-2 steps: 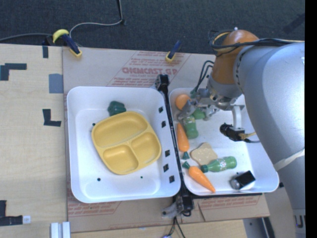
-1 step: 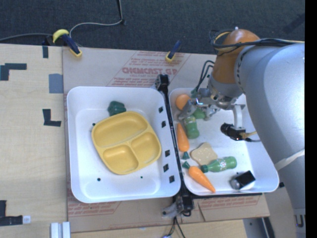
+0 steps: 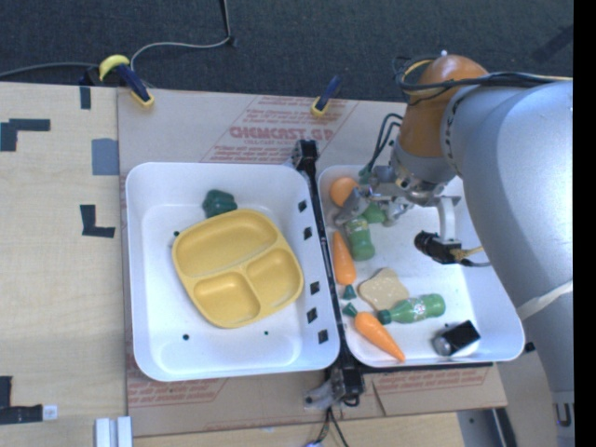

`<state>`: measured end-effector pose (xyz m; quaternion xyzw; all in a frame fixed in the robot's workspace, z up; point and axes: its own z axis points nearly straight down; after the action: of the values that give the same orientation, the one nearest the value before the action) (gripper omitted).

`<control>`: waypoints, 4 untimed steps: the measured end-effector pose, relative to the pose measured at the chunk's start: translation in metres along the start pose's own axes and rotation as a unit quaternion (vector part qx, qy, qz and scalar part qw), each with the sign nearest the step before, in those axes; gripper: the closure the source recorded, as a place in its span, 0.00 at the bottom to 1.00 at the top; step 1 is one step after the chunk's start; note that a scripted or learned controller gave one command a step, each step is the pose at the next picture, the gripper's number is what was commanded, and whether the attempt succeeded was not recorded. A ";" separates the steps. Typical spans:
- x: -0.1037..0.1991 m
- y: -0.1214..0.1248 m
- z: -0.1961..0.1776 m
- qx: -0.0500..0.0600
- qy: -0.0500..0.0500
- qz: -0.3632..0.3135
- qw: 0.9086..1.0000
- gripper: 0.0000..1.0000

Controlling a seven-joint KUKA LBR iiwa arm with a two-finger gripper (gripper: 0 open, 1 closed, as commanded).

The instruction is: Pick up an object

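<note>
Towering grey arm with orange band (image 3: pixel 503 147) reaches over the right white bin (image 3: pixel 494 329). Left white bin (image 3: pixel 149 277) holds a yellow three-compartment plastic tray (image 3: pixel 237 266). Gripper (image 3: pixel 368 214) (finger state cannot be told) sits over a green bottle (image 3: pixel 359 240), beside an orange carrot (image 3: pixel 343 257).

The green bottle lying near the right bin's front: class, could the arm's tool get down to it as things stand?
Probably yes. The green bottle lies uncovered, though the bread slice and a carrot crowd its cap end. The tool hovers farther back in the same bin.
</note>
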<state>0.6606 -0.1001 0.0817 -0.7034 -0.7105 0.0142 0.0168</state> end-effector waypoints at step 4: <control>0.000 -0.058 -0.002 -0.022 -0.002 0.005 1.000 0.00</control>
<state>0.6026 -0.1011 0.0858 -0.7069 -0.7073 0.0003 -0.0006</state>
